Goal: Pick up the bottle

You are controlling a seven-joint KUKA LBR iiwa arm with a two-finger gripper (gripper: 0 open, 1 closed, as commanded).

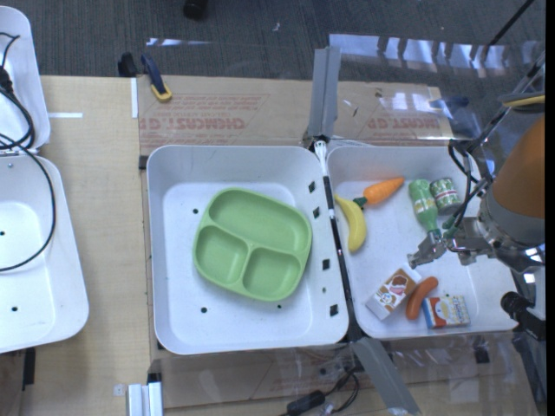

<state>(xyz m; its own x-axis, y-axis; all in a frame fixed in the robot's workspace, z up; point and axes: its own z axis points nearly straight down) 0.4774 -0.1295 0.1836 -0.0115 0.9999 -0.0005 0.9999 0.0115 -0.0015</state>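
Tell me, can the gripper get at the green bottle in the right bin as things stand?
Probably yes. The gripper hangs just below the bottle, which lies flat with nothing on top. A green can lies against its right side and may crowd one finger; the carrot sits apart to its left.

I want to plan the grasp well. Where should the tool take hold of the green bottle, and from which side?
Grip the green bottle across its body, coming from above. It lies on its side in the right bin, so its round flanks are exposed, with free floor on its left; a green can crowds the right side.
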